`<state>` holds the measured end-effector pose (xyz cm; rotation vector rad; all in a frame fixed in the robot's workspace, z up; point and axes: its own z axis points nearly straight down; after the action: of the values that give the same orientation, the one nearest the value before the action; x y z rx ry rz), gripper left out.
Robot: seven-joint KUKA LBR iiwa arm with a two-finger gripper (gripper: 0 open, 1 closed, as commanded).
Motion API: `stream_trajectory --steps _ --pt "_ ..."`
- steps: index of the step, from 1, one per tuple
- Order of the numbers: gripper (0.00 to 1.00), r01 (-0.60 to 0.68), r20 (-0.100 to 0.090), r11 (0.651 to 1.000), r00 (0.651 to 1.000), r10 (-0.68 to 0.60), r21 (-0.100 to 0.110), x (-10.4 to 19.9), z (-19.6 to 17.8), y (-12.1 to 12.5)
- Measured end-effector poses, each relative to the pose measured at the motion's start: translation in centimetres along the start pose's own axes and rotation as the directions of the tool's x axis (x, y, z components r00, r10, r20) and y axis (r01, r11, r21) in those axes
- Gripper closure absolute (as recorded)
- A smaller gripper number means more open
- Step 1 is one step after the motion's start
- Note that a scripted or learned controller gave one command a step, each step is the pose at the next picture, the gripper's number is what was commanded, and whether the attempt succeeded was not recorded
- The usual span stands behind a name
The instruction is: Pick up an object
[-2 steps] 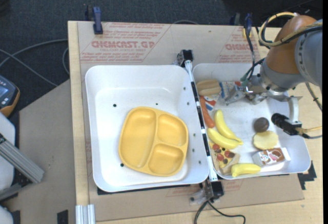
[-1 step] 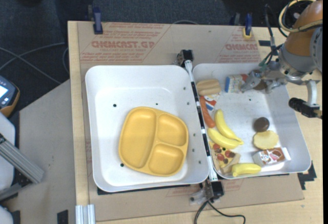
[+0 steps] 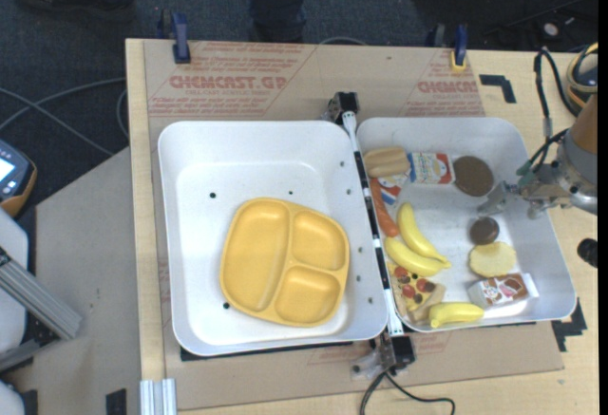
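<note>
The right bin (image 3: pixel 541 242) holds several toy foods. Along its back lie a tan bun (image 3: pixel 386 161), a small milk carton (image 3: pixel 429 166) and a brown cookie (image 3: pixel 473 176). Two bananas (image 3: pixel 415 244) lie at the left beside an orange sausage (image 3: pixel 379 204). A small dark disc (image 3: pixel 484 231), a pale yellow slice (image 3: pixel 492 260), a brown-and-white packet (image 3: pixel 502 290), a pizza slice (image 3: pixel 415 291) and a yellow piece (image 3: pixel 456 313) fill the front. My gripper (image 3: pixel 505 198) reaches in over the right wall, between the cookie and the dark disc, with nothing seen in it.
The left bin (image 3: pixel 190 166) holds a yellow divided plate (image 3: pixel 283 259). A black hinge bar (image 3: pixel 363 204) separates the two bins. The grey arm (image 3: pixel 575 176) with cables stands over the right rim. Blue clamps (image 3: pixel 179 35) pin the board's back edge.
</note>
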<state>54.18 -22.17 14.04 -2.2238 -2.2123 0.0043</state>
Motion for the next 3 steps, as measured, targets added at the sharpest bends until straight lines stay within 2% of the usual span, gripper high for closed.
stream_trajectory --steps 1,2,3 --pt "0.00 0.012 -0.004 1.000 1.000 -0.012 0.001 9.8 5.9 -1.6" --pt "0.00 0.007 0.003 1.000 1.000 -0.007 -0.008 10.0 5.6 0.7" --pt "1.00 0.005 0.003 1.000 1.000 -0.005 -0.009 9.9 4.6 0.7"
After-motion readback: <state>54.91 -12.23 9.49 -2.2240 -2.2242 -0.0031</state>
